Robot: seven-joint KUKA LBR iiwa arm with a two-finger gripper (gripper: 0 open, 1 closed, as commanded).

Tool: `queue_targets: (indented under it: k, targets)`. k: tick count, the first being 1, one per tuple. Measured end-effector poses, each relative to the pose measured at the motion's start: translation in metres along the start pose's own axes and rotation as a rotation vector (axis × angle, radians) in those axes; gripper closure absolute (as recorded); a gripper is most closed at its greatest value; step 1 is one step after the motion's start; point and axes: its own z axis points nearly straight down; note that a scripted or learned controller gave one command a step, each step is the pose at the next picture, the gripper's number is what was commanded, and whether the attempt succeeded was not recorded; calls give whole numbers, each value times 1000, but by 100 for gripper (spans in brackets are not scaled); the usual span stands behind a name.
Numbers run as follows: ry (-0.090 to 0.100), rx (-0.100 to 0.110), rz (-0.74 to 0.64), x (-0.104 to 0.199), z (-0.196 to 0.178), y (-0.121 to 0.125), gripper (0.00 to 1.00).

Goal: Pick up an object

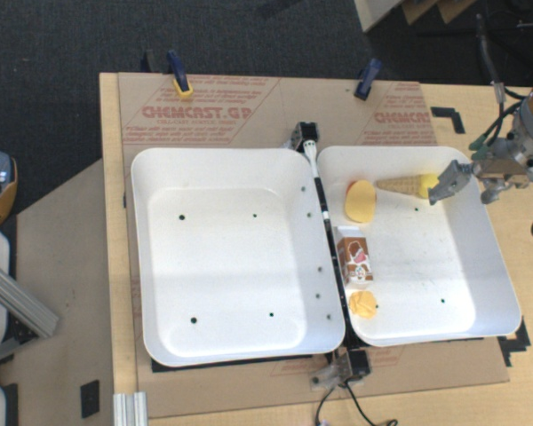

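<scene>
The right bin (480, 264) holds several small objects. A tan ice-cream cone toy (404, 185) with a yellow end lies near its far edge. A yellow rounded piece (360, 201) sits to the cone's left. A brown and white packet (355, 260) lies along the bin's left wall, and a small orange-yellow piece (363, 303) lies below it. My gripper (469, 189) hangs over the bin's far right corner, open, with nothing between its fingers. Its left finger (448, 183) is right beside the cone's yellow end.
The left bin (151, 238) lies beside the right one, with a black divider strip (324, 229) between them. Both rest on a brown cardboard sheet (213, 105) held by blue clamps (178, 74) at the far edge. Cables (493, 69) hang near the arm.
</scene>
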Motion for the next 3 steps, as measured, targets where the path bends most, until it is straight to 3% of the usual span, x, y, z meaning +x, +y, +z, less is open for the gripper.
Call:
queue_targets:
  k: [1, 2, 3]
  targets:
    - [5, 13, -1, 29, 135, -13, 0]
    - [-14, -30, 3, 57, 179, 33, 0]
    - [1, 4, -2, 63, 187, 121, 0]
